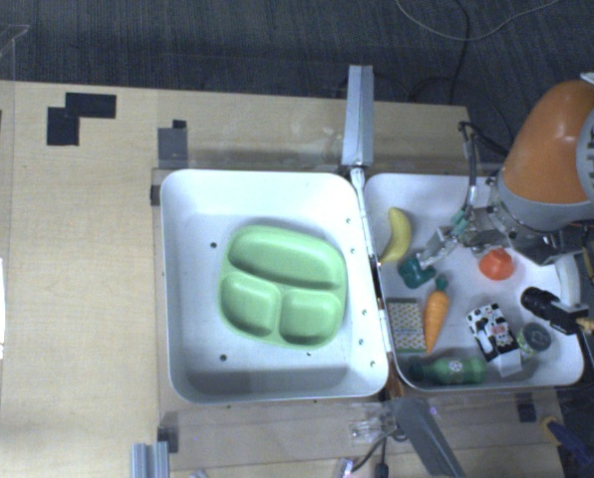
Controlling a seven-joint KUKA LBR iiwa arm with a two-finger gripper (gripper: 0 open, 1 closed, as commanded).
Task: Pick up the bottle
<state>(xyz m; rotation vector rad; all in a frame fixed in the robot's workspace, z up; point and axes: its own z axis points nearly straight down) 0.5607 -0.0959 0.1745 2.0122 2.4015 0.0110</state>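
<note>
A dark green bottle [448, 369] lies on its side along the front wall of the right bin [572, 371]. My gripper [432, 255] hangs over the back half of that bin, slanting down to the left from the orange-banded wrist. Its tip is right beside a small teal object [413, 271] and well behind the bottle, with a carrot [435, 316] between them. Nothing shows as held.
The right bin also holds a banana [399, 235], a red-orange ball [495, 264], a black-and-white box [488, 330], a meshed pad [406, 325] and a small round cap [534, 340]. A green divided tray [282, 284] sits in the left bin [192, 366].
</note>
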